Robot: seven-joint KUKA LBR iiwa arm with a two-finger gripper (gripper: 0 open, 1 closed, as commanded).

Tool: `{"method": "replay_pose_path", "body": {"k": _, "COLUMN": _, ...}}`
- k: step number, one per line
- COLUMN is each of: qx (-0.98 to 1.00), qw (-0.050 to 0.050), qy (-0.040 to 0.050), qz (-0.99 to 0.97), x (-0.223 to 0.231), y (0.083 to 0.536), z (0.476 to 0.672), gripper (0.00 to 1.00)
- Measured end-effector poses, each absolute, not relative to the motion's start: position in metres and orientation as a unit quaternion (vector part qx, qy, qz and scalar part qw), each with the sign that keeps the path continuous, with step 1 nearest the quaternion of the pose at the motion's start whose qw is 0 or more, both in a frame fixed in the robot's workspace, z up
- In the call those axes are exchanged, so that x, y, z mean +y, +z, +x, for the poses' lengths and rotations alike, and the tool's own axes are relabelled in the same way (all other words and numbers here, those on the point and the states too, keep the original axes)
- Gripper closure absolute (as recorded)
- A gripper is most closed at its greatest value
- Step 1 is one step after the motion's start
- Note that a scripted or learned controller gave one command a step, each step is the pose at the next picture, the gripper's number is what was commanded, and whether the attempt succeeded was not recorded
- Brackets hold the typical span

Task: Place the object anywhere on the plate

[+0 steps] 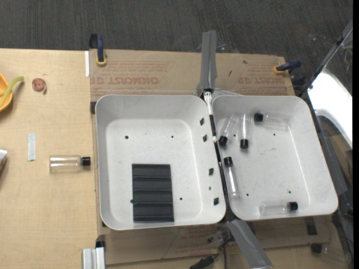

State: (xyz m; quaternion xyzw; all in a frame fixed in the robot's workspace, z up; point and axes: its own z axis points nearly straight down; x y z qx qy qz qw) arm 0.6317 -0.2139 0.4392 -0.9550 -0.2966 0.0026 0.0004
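Closest to the camera, a grey metal bar [249, 250] juts out beneath the seam between the two bins, and just behind it the black ribbed plate [151, 193] lies flat in the front part of the left bin [101, 150]. Five clear vials with black caps lie well apart from the plate in the right bin [324, 167]: the front vial [277, 208] by the near wall, the others [231, 178] closer to the seam. How wide the gripper stands cannot be told.
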Motion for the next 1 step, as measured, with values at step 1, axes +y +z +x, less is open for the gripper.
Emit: {"method": "replay_pose_path", "body": {"k": 1, "qx": -0.261, "qw": 0.0, "qy": 0.003, "qz": -0.965, "x": -0.1637, "y": 0.4391, "z": 0.645, "gripper": 0.0}}
